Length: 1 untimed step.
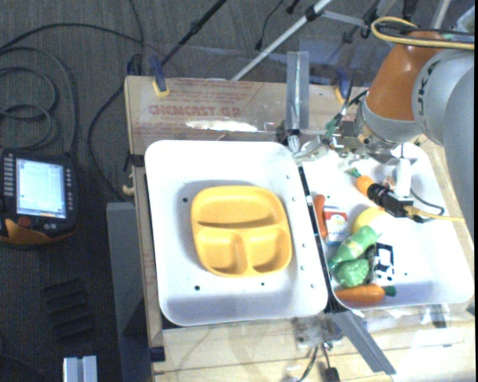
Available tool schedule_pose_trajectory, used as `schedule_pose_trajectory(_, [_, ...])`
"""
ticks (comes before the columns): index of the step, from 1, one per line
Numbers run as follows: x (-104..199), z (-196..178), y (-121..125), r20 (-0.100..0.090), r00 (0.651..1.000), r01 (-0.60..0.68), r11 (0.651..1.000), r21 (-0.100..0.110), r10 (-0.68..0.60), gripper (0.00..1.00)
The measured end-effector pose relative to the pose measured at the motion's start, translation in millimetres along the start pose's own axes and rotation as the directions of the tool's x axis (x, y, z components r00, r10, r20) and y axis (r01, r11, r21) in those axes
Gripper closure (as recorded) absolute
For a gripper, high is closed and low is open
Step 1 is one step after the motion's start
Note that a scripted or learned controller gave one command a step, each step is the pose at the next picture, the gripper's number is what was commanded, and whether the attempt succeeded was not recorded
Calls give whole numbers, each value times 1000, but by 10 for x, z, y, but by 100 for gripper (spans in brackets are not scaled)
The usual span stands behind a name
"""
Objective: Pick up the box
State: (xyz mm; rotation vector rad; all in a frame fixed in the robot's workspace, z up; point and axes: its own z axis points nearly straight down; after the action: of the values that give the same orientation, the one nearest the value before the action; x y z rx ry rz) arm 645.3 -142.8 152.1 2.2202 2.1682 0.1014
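- The step in hand looks like the reach: the gripper (332,140) is getting to the box (332,221), and the box is not picked up yet.
- The box is small, white and red. It lies in the right bin (432,249), close against the bin's left wall, about halfway along it.
- The gripper hangs over the far left corner of the right bin. It is apart from the box.
- I cannot tell if the gripper is spread or pressed together. Nothing shows inside it.
- A yellow toy fruit (372,213) lies just beside the box, on its right.
- A green toy vegetable (353,255) lies near the box, on the side toward the bin's near edge. I cannot tell if it touches the box.
- A toy carrot (360,294) lies along the near edge of the right bin.
- The left bin (167,213) holds a yellow tray (239,229) with three parts, in its middle.
- Next, I think the gripper has to move from the far corner toward the near edge, stop over the box, and go down with room on both sides.
- The wall and the toys crowd the box, so the gripper could bump them or grab the wrong thing.
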Motion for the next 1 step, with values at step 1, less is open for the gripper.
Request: schedule_pose_trajectory(1, [-2, 0, 2, 0, 1000, 11, 1000, -1, -11, 0])
